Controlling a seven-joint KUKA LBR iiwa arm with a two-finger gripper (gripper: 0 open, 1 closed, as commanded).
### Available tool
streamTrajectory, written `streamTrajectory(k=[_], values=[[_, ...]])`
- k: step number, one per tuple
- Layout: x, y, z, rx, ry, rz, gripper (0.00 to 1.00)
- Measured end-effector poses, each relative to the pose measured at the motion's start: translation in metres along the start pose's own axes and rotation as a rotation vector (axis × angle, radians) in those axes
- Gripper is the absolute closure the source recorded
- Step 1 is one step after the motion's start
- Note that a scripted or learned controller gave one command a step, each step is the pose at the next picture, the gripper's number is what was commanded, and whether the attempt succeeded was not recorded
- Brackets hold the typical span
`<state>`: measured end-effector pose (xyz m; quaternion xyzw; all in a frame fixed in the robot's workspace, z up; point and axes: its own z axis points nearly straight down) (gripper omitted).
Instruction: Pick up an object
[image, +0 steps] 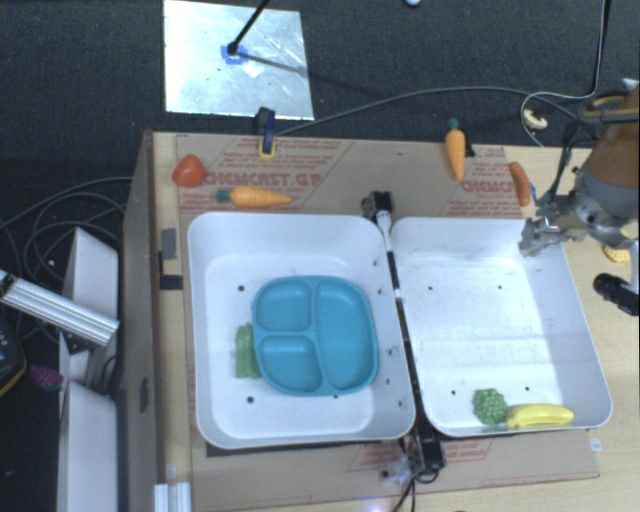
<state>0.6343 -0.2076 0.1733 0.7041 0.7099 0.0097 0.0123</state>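
Your arm's gripper (535, 238) hovers over the far right corner of the right white bin (570, 330); you cannot tell how it is set. The green broccoli toy (489, 405) and yellow plastic banana (541, 415) lie touching at that bin's near edge.

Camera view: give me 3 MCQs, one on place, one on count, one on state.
1. Where does the banana lie?
A. right bin, near corner
B. on the blue tray
C. left bin, far corner

2. How many compartments does the blue tray have?
A. two
B. three
C. five

3. How does the end effector stand relative to the right bin?
A. at its far right corner, away from the toys
B. pressed on the banana
C. over the left bin

Key: 1 A, beside the green toy at the bin's near edge. 2 B, two ridges split three wells. 3 A, it sits by the far rim.
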Motion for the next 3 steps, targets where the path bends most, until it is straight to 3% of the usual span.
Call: streamTrajectory(k=[3], values=[[0.0, 0.004, -0.033, -0.012, 0.001, -0.005, 1.0]])
